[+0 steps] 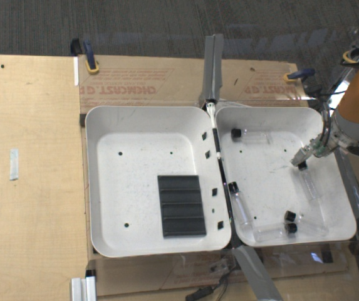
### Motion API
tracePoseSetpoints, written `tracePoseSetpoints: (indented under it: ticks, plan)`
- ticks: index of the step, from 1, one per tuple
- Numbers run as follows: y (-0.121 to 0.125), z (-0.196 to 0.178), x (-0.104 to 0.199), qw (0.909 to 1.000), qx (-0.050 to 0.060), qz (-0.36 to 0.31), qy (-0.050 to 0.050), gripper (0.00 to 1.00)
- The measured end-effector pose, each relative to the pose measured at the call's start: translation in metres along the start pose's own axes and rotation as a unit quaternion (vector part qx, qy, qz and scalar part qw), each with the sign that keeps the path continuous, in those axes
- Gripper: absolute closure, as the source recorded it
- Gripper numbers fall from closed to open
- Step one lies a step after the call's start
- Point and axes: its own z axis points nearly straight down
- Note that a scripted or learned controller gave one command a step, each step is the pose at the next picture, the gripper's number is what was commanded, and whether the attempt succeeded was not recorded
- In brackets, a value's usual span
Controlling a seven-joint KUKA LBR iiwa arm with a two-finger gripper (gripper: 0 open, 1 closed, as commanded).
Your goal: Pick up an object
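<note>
Nearest, two black-capped clear tubes are seen by the right bin's near wall. A black ribbed block lies in the left bin. Another capped tube lies at the right bin's far side. The gripper hangs over the right bin's right part; whether it is open cannot be told.

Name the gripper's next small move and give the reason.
Probably lower straight down a little: the gripper sits at the upper end of a clear tube in the right bin, with nothing visibly between its fingers.
</note>
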Motion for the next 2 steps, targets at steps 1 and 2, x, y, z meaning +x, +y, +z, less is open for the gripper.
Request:
tracePoseSetpoints:
  ticks: [1, 2]
  plan:
    - [0.086, -0.065, 0.057, 0.9972, 0.001, -0.075, 0.001, 1.00]
    - [0.129, -0.090, 0.103, 0.9940, 0.000, -0.110, 0.001, 1.00]
